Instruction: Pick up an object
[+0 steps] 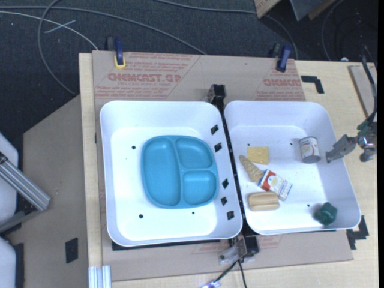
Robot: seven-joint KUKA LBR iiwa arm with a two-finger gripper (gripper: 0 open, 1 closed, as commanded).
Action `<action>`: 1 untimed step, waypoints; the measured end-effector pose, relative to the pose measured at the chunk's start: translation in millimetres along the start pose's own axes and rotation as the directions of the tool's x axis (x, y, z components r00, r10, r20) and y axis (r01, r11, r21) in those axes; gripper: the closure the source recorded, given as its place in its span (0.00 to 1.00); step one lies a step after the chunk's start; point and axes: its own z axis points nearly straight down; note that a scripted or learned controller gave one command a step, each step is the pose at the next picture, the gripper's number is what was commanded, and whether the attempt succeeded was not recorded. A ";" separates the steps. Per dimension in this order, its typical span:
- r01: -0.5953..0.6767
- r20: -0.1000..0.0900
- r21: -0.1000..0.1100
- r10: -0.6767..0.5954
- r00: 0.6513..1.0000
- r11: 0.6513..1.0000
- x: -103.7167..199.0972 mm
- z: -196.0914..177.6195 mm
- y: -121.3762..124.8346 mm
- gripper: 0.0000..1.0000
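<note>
The right bin point(336, 179) holds several small items: a yellow square cracker point(258, 155), a tan cone-shaped piece point(251, 168), a red and white packet point(277, 183), a tan bread roll point(263, 201), a small silver can point(308, 149) and a dark green object point(326, 213). My gripper point(354, 150) hangs at the right rim of this bin, just right of the can. It is open, its two grey fingers apart with nothing between them.
A blue divided plate point(179, 171) lies in the middle of the left bin point(117, 161). A black divider with clips runs between the bins. Clamps hold the board at the back, and cables lie on the dark floor beyond.
</note>
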 end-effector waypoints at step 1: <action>0.000 -0.003 0.005 0.000 1.000 1.000 1.5 43.5 -5.6 0.00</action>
